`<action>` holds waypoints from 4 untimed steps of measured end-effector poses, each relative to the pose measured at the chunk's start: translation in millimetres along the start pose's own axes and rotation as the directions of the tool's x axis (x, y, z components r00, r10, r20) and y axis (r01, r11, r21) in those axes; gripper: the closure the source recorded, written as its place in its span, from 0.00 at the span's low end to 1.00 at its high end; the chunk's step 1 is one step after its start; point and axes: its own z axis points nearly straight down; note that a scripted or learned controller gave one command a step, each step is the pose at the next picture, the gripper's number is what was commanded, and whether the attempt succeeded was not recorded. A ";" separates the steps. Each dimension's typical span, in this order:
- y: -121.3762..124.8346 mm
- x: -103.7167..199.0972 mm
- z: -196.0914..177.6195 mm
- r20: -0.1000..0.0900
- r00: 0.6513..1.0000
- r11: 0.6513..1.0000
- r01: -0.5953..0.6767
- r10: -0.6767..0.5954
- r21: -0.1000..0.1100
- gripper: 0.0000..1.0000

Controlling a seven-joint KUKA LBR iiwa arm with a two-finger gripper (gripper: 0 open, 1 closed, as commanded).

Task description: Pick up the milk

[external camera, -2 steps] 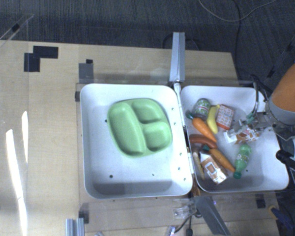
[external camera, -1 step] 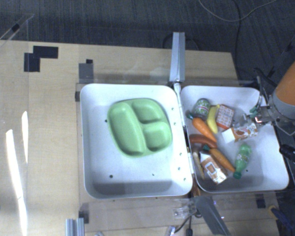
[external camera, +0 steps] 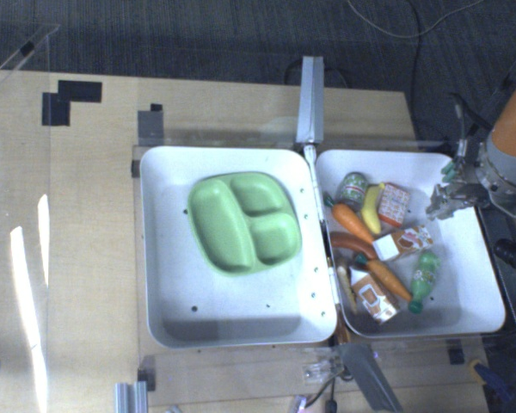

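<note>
Bins sit side by side on the bench: the left bin (external camera: 155,256) holds a green divided tray (external camera: 243,221) lying a little toward its far edge, its three compartments bare. The right bin (external camera: 486,295) carries a heap of toy groceries crowded against its left wall. Near its far-left corner stands a green can (external camera: 353,188), with a yellow banana-like piece (external camera: 372,209) and a small orange-red box (external camera: 393,203) just beside it. A carrot (external camera: 354,221) lies slanted below the can, a brown sausage (external camera: 351,244) under that, and a second carrot (external camera: 389,280) runs toward the near edge. A green bottle (external camera: 423,275) lies tilted toward the near-right of the pile.

Two small cartons could be the milk, and I cannot tell which is meant. One carton (external camera: 404,243), white at one end with a brown printed face, lies on its side in the middle of the bin, touching the sausage. Another brown-and-white carton (external camera: 374,298) lies by the near-left corner, beside the second carrot.

The gripper (external camera: 445,199) hangs over the far-right part of the right bin, apart from the pile; whether it is spread or pressed together I cannot tell, and nothing shows in it.
</note>
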 end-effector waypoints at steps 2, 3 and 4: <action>-17.8 -25.3 95.4 0.007 0.998 0.998 0.058 -0.058 -0.031 0.00; -23.4 -15.4 99.7 0.028 0.993 0.992 0.116 -0.115 -0.058 0.00; -34.5 2.3 99.2 0.038 0.974 0.973 0.225 -0.223 -0.059 0.00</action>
